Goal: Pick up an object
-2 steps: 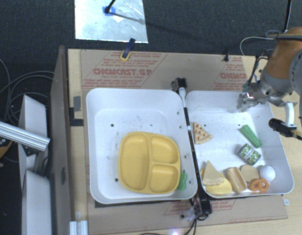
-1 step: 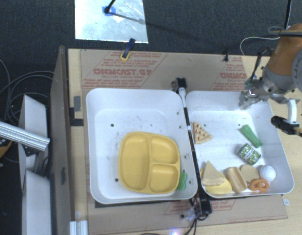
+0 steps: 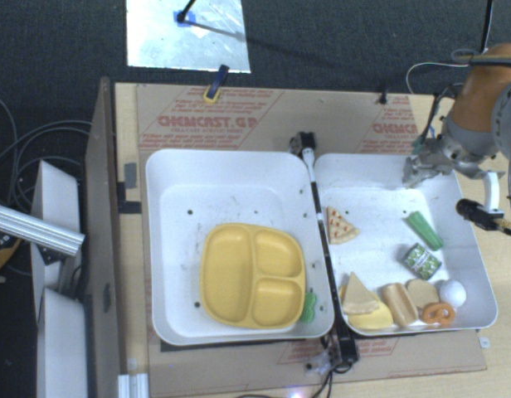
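The right bin (image 3: 380, 191) holds several toy foods. A pizza slice (image 3: 340, 225) lies near its left wall and a green stick (image 3: 424, 230) lies toward the right. Below the stick sits a small green box (image 3: 422, 260). Along the front edge lie a cheese wedge (image 3: 359, 295), a bread roll (image 3: 396, 303), a toast piece (image 3: 421, 290), a pretzel (image 3: 438, 312) and a white egg (image 3: 451, 292). My gripper (image 3: 416, 171) hangs over the bin's far right corner, well apart from all of these, with nothing visibly in it.
The left bin (image 3: 181, 214) holds a yellow divided plate (image 3: 254, 275), with a small green item (image 3: 309, 307) at its right edge against the bin wall. A black divider (image 3: 315, 210) runs between the bins. Cables (image 3: 479, 214) trail by the arm at right.
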{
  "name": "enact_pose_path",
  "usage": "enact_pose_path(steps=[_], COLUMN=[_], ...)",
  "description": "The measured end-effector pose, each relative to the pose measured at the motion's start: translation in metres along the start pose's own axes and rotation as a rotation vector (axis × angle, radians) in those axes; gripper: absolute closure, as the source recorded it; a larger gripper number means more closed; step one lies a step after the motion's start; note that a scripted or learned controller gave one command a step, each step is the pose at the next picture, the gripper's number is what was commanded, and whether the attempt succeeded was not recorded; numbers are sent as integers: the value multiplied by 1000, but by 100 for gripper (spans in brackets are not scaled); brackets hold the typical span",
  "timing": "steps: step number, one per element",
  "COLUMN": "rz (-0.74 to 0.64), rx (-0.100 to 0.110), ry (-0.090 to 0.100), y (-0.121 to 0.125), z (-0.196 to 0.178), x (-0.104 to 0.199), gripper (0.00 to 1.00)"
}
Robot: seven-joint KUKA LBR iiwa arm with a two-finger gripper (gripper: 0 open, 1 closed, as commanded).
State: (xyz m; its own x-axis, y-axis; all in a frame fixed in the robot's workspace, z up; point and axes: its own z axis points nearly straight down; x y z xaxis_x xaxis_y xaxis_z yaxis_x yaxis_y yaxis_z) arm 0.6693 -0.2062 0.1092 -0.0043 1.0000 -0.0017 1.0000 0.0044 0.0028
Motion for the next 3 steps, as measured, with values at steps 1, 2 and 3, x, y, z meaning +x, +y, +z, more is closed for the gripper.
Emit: enact_pose_path(steps=[1, 2, 3], rz=[-2, -4, 0], rx=[-5, -9, 1], ry=[-1, -2, 0], y=[1, 3, 0], z=[-12, -24, -5], x=[0, 0, 0], gripper=[100, 100, 100])
